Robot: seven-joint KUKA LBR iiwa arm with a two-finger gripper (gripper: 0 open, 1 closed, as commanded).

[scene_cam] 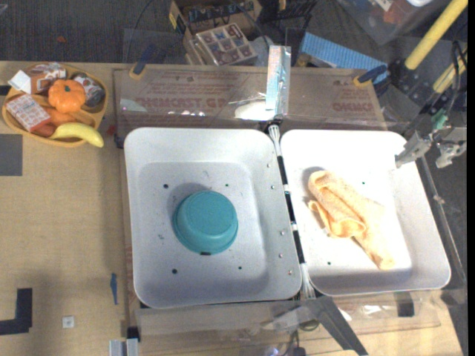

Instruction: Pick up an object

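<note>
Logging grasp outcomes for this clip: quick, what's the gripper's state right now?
Gripper: at the right bin's upper right edge, apart from the orange cloth; open or closed cannot be told.

The hand [429, 145] hangs at the frame's right edge.

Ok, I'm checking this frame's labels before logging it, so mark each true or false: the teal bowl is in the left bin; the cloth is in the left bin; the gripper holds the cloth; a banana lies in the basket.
1. The bowl is in the left bin. True.
2. The cloth is in the left bin. False: it lies in the right bin.
3. The gripper holds the cloth. False: it is at the right bin's far right corner, apart from the cloth.
4. A banana lies in the basket. True.
</note>
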